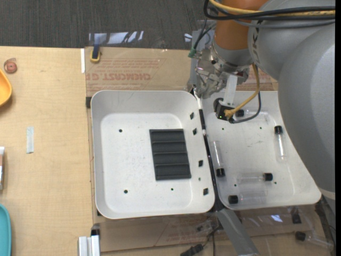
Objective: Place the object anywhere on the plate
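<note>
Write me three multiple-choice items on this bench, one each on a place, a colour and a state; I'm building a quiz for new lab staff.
1. Where does the black ridged plate lie?
A. In the middle of the view's left bin
B. In the right bin
C. On the cardboard outside the bins

2. What colour is the band above the arm's wrist?
A. Blue
B. Orange
C. Green

3. How is the clear black-capped tube by the right side of the right bin placed?
A. Standing upright
B. Resting on the plate
C. Lying flat on the bin floor

Key: 1 A, the plate sits centred on the left bin's floor; 2 B, the band is plainly orange against the grey arm; 3 C, the tube lies lengthwise on the white floor, far from the plate.
</note>
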You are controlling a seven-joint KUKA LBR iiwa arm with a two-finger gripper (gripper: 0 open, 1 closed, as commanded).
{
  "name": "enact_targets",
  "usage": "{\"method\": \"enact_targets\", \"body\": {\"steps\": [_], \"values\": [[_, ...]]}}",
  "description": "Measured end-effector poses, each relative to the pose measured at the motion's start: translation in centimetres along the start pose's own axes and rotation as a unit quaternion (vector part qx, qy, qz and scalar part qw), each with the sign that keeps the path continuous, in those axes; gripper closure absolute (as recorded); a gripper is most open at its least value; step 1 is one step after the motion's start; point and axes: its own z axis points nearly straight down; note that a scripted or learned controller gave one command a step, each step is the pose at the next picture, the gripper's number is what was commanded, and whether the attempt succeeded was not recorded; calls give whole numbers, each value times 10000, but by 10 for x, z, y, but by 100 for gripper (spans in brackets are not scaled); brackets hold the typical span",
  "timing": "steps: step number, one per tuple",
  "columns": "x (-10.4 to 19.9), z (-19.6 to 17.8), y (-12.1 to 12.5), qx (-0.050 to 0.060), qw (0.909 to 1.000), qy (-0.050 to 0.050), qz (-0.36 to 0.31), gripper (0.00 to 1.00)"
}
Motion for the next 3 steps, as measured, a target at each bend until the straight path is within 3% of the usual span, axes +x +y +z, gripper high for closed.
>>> {"method": "enact_targets", "body": {"steps": [1,2,3], "values": [[49,76,-33,2,9969,-1,-782,100],[37,-47,-33,-9,9954,-2,-953,100],[94,-35,-87,6,9714,-5,-2375,100]]}}
